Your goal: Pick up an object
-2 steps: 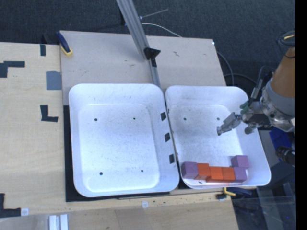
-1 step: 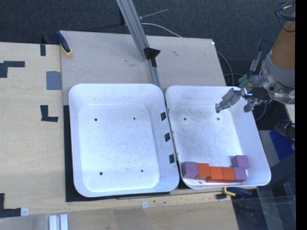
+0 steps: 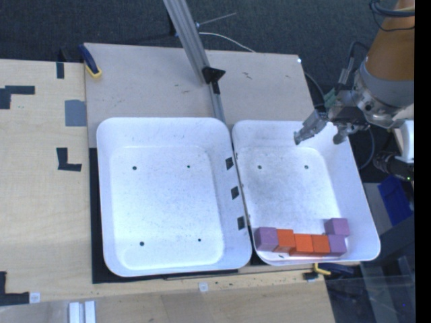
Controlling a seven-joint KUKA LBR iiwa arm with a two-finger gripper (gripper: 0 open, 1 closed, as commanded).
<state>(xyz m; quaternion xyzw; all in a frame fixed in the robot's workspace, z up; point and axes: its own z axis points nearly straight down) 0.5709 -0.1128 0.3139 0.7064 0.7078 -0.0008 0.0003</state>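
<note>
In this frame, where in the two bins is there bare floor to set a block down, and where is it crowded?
The left white bin offers bare floor wall to wall. In the right white bin, the floor is bare from the gripper at the far edge toward the near wall. Crowded: the near wall, where purple and orange blocks sit in a row.

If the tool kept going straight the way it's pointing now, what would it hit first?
The tool points down and to the view's left, toward the far part of the right bin. Most likely it meets that bin's bare floor first; the purple and orange blocks lie at the near edge, off that line. Depth is unclear.
</note>
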